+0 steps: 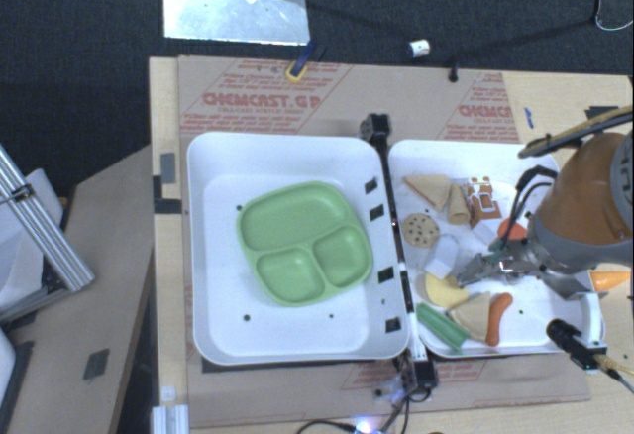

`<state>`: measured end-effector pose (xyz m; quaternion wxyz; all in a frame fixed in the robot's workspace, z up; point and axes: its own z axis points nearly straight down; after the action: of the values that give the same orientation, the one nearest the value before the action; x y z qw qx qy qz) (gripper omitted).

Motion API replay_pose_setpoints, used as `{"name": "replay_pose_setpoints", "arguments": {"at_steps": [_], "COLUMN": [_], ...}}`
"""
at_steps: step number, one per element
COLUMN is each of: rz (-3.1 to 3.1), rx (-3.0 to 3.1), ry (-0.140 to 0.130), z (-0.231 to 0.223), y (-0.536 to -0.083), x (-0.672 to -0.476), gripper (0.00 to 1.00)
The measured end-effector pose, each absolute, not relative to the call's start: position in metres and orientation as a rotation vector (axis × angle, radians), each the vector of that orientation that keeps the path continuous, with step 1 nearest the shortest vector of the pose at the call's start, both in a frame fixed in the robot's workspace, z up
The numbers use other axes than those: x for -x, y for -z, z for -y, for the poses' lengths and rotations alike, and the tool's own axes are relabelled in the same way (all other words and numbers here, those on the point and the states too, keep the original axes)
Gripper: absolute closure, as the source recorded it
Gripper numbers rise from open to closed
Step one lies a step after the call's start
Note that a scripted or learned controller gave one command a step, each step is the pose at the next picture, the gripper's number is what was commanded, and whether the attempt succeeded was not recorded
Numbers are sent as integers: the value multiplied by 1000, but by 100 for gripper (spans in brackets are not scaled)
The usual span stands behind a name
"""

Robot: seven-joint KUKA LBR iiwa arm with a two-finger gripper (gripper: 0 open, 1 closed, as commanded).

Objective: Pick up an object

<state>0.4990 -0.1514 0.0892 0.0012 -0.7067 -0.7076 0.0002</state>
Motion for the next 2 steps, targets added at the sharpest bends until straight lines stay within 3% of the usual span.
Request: {"name": "replay_pose_setpoints", "arguments": {"at_steps": [1,2], "rz": [2225,2229], "rx": [2222,2220], "ry": [3,4], "z": [152,147], "y": [-102,-149], "x": [-500,-495], "gripper": [100,100]}}
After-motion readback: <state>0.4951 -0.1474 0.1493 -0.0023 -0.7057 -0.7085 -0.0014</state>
